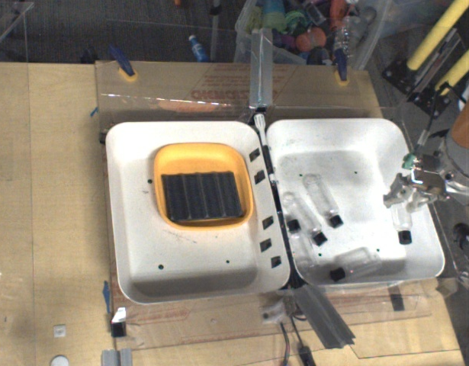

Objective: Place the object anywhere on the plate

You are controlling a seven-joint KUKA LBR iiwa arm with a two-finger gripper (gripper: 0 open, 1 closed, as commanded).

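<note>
Looks like the black ridged block (201,195) is already being carried by the orange plate (164,162) in the left bin (131,227), so the gripper (406,192), its grip impossible to tell, is best being kept clear by the right bin's (371,134) right edge.

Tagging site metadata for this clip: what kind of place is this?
Probably a robotics lab. Two white bins are fixed side by side on a wooden bench, a gripper reaches in from the right, and a clear tub of mixed colourful test objects sits behind the bench.
</note>
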